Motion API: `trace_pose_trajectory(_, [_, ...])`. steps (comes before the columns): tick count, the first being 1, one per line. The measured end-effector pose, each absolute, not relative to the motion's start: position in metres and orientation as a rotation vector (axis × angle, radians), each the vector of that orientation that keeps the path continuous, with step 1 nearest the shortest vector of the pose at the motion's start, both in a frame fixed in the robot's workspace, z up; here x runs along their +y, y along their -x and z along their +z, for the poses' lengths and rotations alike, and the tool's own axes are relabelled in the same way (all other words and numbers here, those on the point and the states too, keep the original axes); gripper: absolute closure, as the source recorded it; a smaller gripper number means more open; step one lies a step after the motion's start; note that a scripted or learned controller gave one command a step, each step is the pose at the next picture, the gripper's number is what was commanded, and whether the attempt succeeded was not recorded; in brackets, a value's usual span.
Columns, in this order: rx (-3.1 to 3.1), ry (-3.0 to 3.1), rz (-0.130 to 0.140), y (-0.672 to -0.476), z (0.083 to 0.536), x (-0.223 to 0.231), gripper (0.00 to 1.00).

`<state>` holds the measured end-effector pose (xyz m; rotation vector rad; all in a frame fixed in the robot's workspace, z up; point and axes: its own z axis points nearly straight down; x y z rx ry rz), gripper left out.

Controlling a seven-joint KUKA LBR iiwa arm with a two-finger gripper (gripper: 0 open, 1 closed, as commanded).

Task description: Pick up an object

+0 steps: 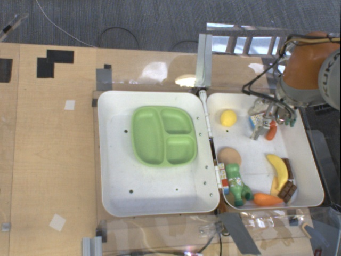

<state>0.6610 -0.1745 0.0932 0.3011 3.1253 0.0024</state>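
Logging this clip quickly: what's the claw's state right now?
Claw: low in the right bin, beside a small orange-red item; open or closed cannot be told.
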Motion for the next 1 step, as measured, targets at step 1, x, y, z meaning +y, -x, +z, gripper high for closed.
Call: trace_pose_trajectory(1, [3.106,-0.290,-0.002,-0.6671,0.1128,-0.1735,1.00])
